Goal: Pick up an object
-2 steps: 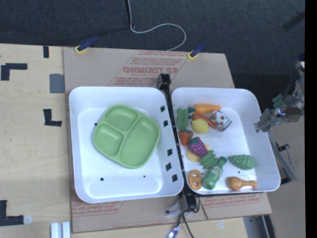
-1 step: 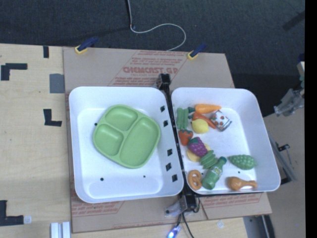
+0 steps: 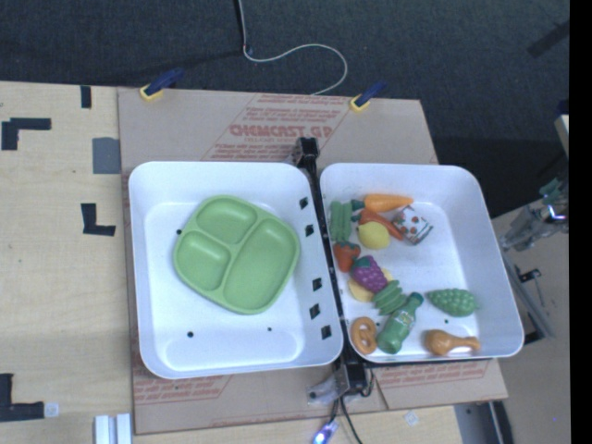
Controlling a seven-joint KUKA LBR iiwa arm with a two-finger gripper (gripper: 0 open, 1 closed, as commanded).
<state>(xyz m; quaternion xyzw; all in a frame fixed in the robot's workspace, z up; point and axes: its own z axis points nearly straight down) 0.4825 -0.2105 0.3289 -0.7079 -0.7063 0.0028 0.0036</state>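
Right bin (image 3: 481, 248): toy food crowded together | left bin (image 3: 148, 248): green plate (image 3: 238, 253) | hand: cannot tell

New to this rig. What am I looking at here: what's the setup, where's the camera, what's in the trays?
One fixed camera looks down at a slant on a bench. Two shallow white plastic bins sit side by side on a sheet of brown cardboard.

The left bin holds a light green plastic divided plate with three compartments.

The right bin holds a heap of toy food, mostly along its left side: an orange carrot, a yellow lemon, a purple grape bunch, a green bottle, a brown pretzel, a bumpy green vegetable and a tan chicken drumstick.

The job is to pick up one object. Nothing looks lifted: every toy rests in its bin.
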